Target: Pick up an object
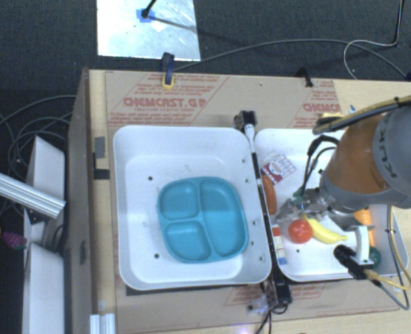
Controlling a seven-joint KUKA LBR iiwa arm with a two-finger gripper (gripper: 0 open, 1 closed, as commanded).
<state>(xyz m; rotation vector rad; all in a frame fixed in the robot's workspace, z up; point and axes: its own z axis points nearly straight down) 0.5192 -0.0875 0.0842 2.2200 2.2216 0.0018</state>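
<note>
My gripper is low in the right bin, at the end of the grey arm with its orange band. It sits just above a red tomato, which lies beside a yellow banana. Left of the gripper, a red-orange sausage lies along the bin's left wall. A white packet with red print lies farther back. No object is visibly held in the gripper.
The left bin holds a blue divided plate. An orange item and a green item lie at the right bin's right side, partly hidden by the arm. A small striped stick lies by the divider.
</note>
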